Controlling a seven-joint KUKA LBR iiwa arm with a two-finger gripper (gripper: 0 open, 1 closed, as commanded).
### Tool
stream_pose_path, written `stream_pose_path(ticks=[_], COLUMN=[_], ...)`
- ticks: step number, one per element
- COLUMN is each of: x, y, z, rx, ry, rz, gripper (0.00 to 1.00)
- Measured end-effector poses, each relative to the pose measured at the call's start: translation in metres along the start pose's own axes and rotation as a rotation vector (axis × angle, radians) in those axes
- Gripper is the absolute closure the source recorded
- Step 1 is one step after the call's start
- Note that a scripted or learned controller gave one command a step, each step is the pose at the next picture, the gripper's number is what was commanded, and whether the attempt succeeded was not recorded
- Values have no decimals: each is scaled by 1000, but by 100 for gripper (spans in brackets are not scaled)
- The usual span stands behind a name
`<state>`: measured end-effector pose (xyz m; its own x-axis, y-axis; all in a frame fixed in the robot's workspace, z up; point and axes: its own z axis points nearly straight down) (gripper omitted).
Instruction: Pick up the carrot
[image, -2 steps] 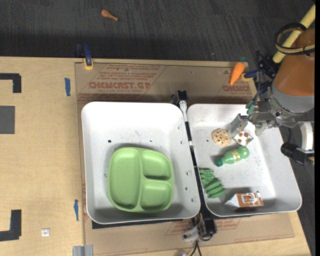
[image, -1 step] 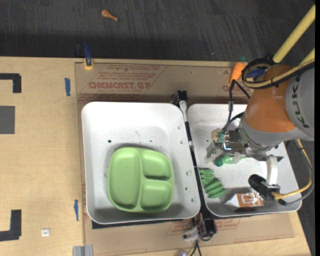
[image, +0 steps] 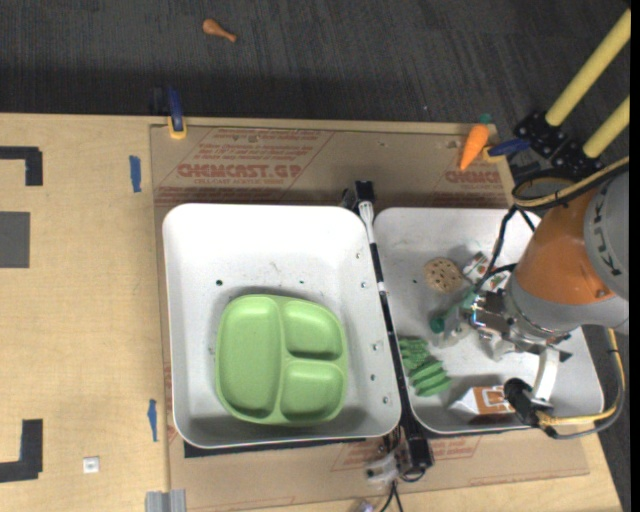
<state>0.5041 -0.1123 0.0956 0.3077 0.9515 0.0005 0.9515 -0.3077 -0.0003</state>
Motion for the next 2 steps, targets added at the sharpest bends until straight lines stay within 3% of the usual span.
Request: stream_pose_path(ticks=[1,2], x=[3,-72], y=[-21,13], z=[5,6], rx=[-22,-10], ry=[2,4], rz=[137,-117], gripper=[0,0])
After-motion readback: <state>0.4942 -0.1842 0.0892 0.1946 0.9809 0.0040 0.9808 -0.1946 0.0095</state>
